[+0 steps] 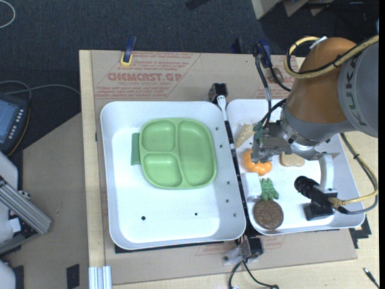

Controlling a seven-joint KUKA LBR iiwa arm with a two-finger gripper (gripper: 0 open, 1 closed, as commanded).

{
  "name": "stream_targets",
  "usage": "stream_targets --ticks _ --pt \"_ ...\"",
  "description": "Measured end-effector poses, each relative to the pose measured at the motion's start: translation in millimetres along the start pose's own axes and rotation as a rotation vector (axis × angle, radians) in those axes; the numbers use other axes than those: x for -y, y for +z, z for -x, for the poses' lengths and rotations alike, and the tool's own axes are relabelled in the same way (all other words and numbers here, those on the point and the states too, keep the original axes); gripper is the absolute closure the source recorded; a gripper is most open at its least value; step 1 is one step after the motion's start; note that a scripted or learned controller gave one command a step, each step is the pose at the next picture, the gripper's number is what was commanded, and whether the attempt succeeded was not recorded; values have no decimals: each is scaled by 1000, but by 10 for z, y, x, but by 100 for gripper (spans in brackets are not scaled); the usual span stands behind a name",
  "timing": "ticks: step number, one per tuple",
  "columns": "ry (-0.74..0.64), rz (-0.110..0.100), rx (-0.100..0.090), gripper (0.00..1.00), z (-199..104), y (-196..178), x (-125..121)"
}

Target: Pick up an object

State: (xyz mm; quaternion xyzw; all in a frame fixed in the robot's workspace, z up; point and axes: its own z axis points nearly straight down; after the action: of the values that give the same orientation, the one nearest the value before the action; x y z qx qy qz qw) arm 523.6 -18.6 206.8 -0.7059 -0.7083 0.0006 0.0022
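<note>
A: Quick count. Left bin [168, 215]: one green plate [178, 152], 3 compartments.

B: Right bin [243, 110]: one orange item [260, 167] near the divider, one brown round toy [268, 213] w/ green top at the front, two tan pieces [243, 135].

A: Gripper [263, 151]?

B: Directly over the orange item, at its top edge. Spread or pinched, can't tell from this angle.

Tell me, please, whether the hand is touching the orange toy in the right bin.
Cannot tell. In the camera view the hand overlaps the orange toy's upper edge from above, hiding any contact or gap.
</note>
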Motion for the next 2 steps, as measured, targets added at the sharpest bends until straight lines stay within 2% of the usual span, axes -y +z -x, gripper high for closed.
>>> stream_targets --ticks 2 --pt "-3 1 -1 100 -1052 -222 431"
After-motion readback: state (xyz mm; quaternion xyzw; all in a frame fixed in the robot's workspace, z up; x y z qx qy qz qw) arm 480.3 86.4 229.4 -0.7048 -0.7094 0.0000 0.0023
